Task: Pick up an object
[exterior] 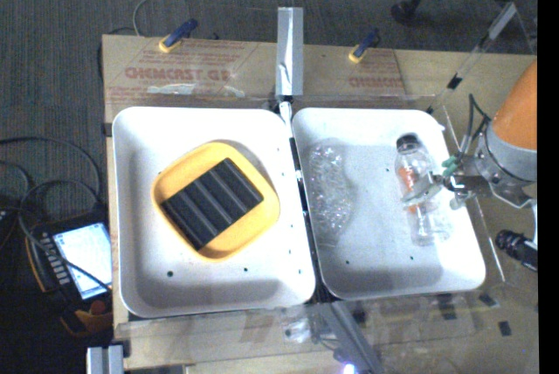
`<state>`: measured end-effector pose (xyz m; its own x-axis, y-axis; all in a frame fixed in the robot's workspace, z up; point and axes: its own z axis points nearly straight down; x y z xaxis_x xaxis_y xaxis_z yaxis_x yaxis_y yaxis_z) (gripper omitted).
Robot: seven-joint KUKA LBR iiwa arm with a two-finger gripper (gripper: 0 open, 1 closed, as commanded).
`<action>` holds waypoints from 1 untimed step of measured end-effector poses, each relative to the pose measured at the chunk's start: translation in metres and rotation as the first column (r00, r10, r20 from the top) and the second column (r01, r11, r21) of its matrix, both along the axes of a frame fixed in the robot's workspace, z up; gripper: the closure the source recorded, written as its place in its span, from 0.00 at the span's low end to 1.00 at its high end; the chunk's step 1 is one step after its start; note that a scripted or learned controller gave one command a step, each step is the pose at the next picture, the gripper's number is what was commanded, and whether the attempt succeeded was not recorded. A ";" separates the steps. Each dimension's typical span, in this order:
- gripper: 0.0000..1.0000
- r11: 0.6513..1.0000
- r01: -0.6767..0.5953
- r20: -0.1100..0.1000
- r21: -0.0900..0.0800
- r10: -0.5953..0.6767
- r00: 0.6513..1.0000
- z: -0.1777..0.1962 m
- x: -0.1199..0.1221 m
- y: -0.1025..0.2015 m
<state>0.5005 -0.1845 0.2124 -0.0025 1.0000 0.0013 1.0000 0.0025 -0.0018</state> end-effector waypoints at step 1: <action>0.00 0.999 -0.036 0.009 0.003 0.036 0.999 -0.112 0.047 -0.031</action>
<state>0.5474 -0.2154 0.1003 -0.0383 0.9993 0.0042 0.9992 0.0382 0.0067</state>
